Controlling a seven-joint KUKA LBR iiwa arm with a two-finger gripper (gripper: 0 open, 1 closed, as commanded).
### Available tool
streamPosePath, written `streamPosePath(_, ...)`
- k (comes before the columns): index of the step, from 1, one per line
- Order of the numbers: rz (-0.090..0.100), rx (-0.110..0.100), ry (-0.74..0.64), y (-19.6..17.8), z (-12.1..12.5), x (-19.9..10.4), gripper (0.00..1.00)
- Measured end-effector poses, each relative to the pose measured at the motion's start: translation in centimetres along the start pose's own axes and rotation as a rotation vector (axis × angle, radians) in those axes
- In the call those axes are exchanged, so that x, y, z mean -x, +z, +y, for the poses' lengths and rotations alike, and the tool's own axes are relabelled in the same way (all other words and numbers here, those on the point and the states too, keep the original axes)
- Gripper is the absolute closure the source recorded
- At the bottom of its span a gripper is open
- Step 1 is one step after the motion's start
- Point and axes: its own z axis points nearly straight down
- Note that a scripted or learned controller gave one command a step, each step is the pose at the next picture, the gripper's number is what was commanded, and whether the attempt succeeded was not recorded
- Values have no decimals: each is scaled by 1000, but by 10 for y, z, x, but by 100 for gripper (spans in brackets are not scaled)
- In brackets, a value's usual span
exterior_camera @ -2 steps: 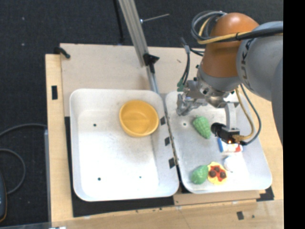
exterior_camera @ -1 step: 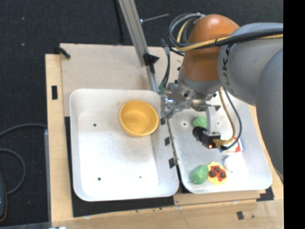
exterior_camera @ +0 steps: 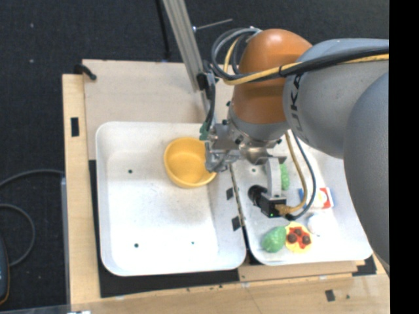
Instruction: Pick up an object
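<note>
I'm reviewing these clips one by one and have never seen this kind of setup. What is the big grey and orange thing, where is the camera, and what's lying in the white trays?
The camera is fixed above a bench, looking down at a slant. The big grey shape with the orange band is a robot arm, reaching in from the picture's right. Its gripper sits low, at the edge of a yellow bowl, which lies in the left white bin. I cannot tell whether it is holding the bowl. The right bin contains a green lump, a small yellow and red item beside it, and other pieces partly hidden by the arm.
</note>
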Motion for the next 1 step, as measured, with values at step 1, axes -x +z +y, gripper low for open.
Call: streamPosePath(1,1,1,1,0,0,0,0)
